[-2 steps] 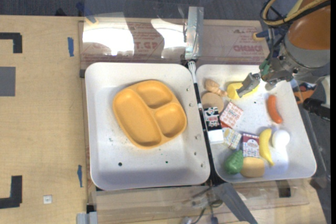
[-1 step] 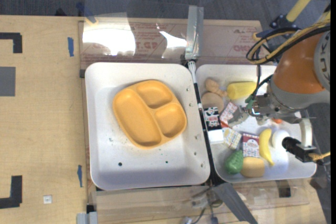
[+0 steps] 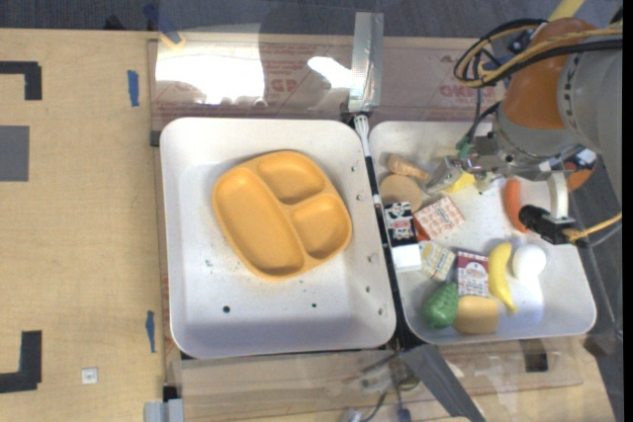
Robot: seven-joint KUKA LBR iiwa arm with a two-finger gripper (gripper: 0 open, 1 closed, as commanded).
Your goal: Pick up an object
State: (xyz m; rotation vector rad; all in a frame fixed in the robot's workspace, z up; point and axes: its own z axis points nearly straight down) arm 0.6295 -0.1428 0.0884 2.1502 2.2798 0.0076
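Gripper (image 3: 465, 163) low in the right bin (image 3: 584, 311) — grip unclear; yellow tray (image 3: 282, 212) left.

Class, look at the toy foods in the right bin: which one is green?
The green vegetable near the front edge of the right bin, beside the tan bread piece. Its neighbours are yellow, white, orange or tan.

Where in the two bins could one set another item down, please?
Bare floor rings the yellow divided plate in the left bin, widest along its near edge. The right bin is crowded with toy food under the hand.
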